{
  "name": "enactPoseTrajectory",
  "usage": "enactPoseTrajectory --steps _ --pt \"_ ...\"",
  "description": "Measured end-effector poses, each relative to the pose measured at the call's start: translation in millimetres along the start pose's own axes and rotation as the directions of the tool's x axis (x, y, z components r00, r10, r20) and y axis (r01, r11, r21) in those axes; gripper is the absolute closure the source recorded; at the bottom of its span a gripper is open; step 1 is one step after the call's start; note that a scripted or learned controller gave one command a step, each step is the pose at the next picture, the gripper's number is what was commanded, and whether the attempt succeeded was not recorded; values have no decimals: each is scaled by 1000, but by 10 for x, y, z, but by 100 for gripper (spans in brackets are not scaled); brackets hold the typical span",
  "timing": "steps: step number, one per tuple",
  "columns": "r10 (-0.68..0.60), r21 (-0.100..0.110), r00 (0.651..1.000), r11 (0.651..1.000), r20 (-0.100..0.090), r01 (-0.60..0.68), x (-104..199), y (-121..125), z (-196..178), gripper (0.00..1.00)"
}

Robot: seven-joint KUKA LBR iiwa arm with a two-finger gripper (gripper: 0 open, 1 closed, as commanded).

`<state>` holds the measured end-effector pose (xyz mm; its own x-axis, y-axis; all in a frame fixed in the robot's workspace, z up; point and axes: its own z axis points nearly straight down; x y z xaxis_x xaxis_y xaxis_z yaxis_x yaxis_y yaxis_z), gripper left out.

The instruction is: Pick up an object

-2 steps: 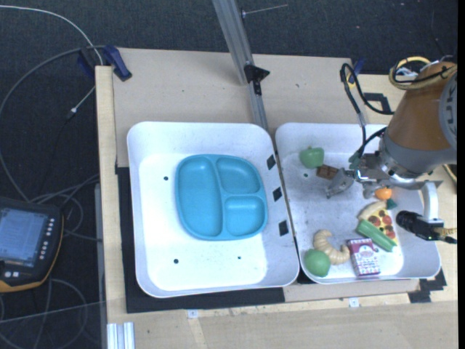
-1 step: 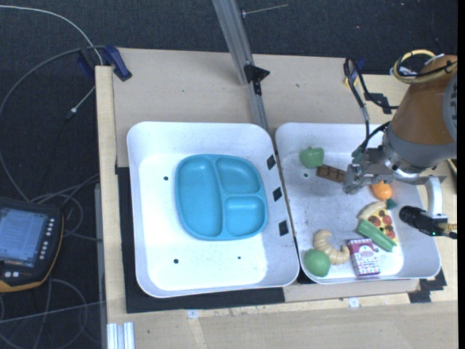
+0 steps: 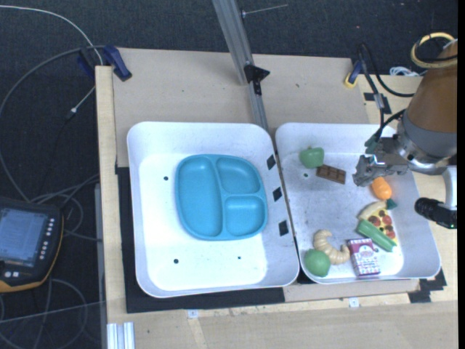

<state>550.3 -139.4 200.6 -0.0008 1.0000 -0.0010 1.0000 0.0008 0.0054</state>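
The right bin (image 3: pixel 320 202) holds a green pepper (image 3: pixel 312 156), a brown chocolate bar (image 3: pixel 330 173), an orange carrot (image 3: pixel 381 189), a pizza slice with green strip (image 3: pixel 377 224), a beige curled piece (image 3: pixel 330 246), a green apple (image 3: pixel 317 262) and a red box (image 3: pixel 364 257). My gripper (image 3: pixel 365 171) hangs over the bin's right part, just left of and above the carrot and to the right of the chocolate bar. Nothing shows between its fingers.
The left bin (image 3: pixel 149 195) holds a blue divided plate (image 3: pixel 220 196). A metal pole (image 3: pixel 236 35) slants in from the top to the gap between the bins. A pendant with screen (image 3: pixel 25 242) lies off the bench at left, with cables.
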Motion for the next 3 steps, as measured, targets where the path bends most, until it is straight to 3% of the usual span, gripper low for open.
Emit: enactPoseTrajectory --steps 2,3 --pt "-1 -1 1000 1000 0 1 25 34 -813 100" --pt "-6 2 1000 1000 -2 6 531 121 -811 100"
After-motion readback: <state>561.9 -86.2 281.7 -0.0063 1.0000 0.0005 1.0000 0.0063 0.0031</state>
